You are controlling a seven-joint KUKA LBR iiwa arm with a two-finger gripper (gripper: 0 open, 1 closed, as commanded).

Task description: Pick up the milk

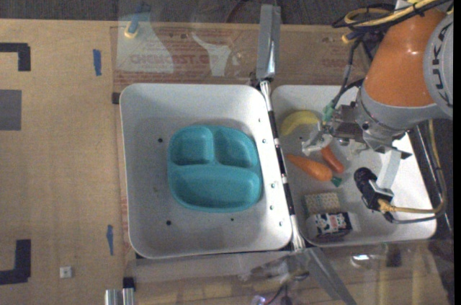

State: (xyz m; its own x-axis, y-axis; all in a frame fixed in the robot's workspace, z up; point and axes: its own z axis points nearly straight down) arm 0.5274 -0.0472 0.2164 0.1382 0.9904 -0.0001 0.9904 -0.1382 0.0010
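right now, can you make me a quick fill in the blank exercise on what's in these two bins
1. The teal divided tray lies in the ____ bin.
2. The milk carton lies near the right bin's ____ edge.
3. The gripper hovers right above the ____, far from the milk carton.
4. The yellow lemon sits in the same bin as the ____ carton.

Missing words: left; front; carrot; milk
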